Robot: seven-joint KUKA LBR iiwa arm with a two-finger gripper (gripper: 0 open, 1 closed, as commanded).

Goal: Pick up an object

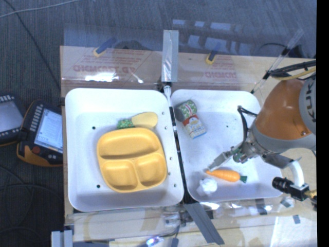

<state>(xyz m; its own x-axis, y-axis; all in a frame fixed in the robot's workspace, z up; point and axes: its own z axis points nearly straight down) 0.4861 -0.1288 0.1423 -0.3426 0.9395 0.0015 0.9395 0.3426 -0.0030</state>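
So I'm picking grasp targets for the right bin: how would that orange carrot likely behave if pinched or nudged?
The carrot looks like a smooth, stiff toy, so it probably won't flop. Its rounded, tapered body lies flat in the right bin, so a nudge may roll or spin it. The glossy surface could slip from the gripper near the narrow end.

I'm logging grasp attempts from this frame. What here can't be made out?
- End effector: small and blurred; open or shut unclear, and whether it touches the carrot.
- White object: too small to identify.
- Arm: cut off by the right edge.
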